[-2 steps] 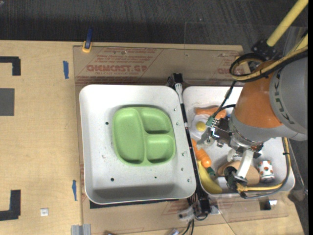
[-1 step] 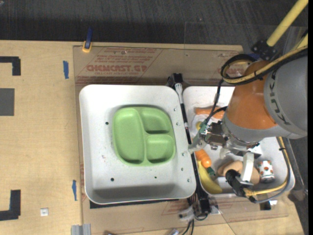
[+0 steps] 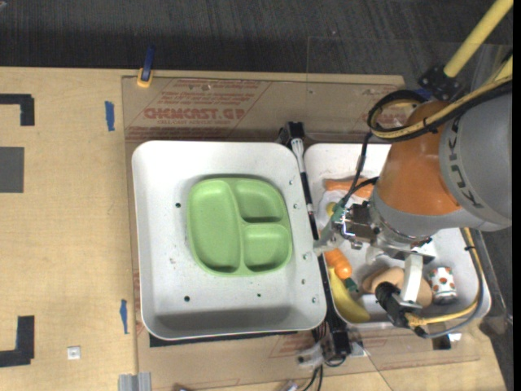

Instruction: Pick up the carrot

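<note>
Grey and orange metal of the robot arm [image 3: 423, 177] covers most of the right-hand shallow white bin [image 3: 480, 287], so much of what lies in it is hidden. The two-finger gripper [image 3: 399, 287] hangs low over that bin's near half, but wrist and cables crowd around it and I cannot tell how it is set or whether it touches anything. The small orange carrot with a green end [image 3: 339, 265] lies by the bin's left wall, just left of the gripper and apart from it. A curved yellow banana [image 3: 348, 304] sits just beside the carrot, towards the bin's near edge, and a white cube with red dots [image 3: 444, 282] shows on the far side. The left-hand white bin [image 3: 163, 283] holds a pale green divided plate [image 3: 238, 225].
</note>
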You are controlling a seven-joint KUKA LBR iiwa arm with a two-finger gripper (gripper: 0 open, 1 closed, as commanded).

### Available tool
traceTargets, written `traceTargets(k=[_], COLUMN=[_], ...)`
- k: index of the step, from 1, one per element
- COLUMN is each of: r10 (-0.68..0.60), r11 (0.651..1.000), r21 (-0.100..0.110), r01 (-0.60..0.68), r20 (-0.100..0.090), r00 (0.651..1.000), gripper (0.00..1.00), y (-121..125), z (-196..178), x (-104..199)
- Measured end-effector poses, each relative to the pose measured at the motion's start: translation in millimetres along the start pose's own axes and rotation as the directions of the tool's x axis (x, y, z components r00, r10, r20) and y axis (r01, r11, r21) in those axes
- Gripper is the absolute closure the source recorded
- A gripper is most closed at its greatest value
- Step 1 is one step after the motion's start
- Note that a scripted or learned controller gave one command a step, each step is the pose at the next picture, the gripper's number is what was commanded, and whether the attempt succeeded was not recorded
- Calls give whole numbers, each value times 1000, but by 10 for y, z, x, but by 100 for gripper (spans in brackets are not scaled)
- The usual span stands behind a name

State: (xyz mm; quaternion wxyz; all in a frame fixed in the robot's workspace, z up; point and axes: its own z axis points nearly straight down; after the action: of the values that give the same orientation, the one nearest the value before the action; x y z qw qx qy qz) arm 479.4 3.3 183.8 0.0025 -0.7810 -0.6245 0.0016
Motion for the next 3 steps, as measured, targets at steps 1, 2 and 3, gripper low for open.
traceTargets(k=[1, 2, 3], r10=[0, 0, 0], r11=[1000, 1000, 1000], r21=[0, 0, 0], r01=[0, 0, 0], r20=[0, 0, 0], r00=[1000, 1000, 1000], gripper=[0, 0, 0], y=[0, 0, 0], z=[0, 0, 0], x=[0, 0, 0])
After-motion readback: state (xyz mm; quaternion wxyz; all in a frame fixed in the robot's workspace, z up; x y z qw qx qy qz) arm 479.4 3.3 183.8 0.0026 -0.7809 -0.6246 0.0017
